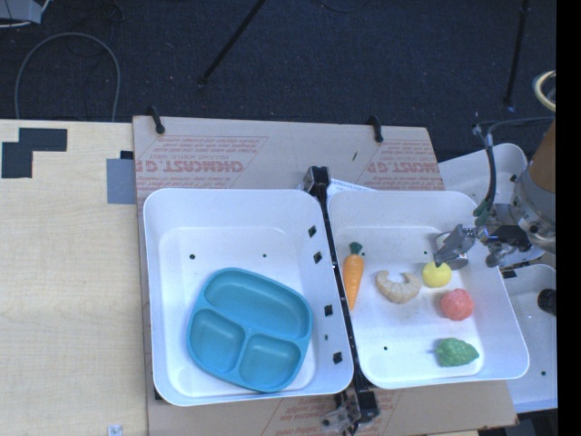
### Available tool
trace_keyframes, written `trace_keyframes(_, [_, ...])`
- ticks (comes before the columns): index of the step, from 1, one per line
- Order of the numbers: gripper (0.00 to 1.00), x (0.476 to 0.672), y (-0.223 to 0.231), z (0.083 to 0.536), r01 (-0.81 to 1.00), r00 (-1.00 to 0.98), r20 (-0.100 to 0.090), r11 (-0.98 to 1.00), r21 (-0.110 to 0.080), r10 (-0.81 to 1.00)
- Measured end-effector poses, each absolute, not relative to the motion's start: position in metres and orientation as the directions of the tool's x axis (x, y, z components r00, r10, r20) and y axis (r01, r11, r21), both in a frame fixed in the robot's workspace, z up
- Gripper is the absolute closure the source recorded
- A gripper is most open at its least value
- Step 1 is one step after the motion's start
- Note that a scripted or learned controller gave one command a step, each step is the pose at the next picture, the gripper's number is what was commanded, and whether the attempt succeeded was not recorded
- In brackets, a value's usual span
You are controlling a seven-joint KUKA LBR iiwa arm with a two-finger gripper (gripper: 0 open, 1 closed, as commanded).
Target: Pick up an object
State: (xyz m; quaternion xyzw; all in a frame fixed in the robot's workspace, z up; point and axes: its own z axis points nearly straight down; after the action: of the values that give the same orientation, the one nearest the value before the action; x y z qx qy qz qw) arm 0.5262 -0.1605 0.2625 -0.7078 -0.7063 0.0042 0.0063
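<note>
Toy foods lie scattered in the right bin (399,209) — a carrot (352,279) near its left wall with the green top pointing away from the camera, a pale croissant-shaped piece (398,286) just right of the carrot, a yellow ball-like fruit (437,274) beside that, a red round fruit (457,304) a little nearer the camera, and a green broccoli-like lump (456,352) toward the near right corner. All of them rest on the bin floor, apart from one another.

The gripper (454,244) reaches in from the right and sits low over the right bin, its metal tip just above and slightly to the right of the yellow fruit, very near it or touching — which of the two I cannot tell. Whether the gripper is spread or closed is also not clear at this angle, and nothing can be seen clamped in it.

In the left bin (227,209) a blue divided plate (250,328) with three compartments lies flat, toward the near side. Both bins sit on a cardboard sheet (272,157) on the bench, with a light wooden surface (64,289) to the left.
</note>
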Motion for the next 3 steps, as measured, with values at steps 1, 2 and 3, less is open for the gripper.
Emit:
trace_keyframes(1, [0.00, 0.528, -0.161, 0.269, 1.000, 0.000, 0.001, 0.000, -0.003, 1.000])
trace_keyframes(2, [0.00, 0.528, -0.153, 0.208, 1.000, 0.000, 0.002, 0.000, -0.007, 1.000])
trace_keyframes(3, [0.00, 0.525, -0.155, 0.144, 1.000, 0.001, 0.003, -0.001, -0.009, 1.000])
